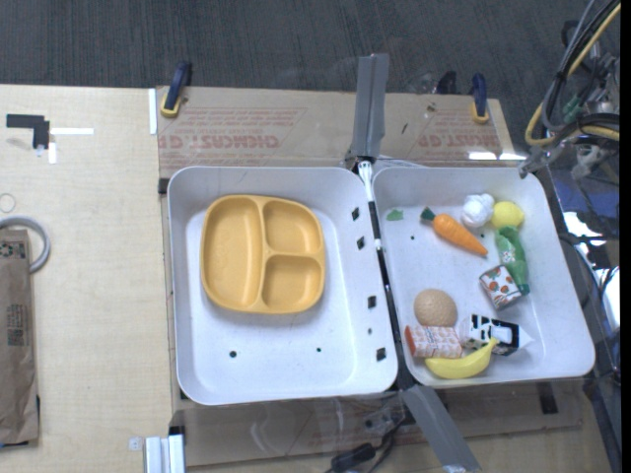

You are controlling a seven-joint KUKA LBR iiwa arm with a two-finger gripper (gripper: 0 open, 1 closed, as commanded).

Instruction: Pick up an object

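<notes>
1. Pincer (540,161) sits at far-right corner of right bin (572,294), cables behind it; open or shut, can't tell
2. Free floor in the bin's middle, left of and nearer than pincer; toys crowd the right wall and near edge
3. Carrot (460,233) just left of pincer, a bit nearer: long axis diagonal, tip pointing near-right, green top far-left, by white ball (478,208)

Dark carpet floor (246,18), wooden bench (79,195)
</notes>
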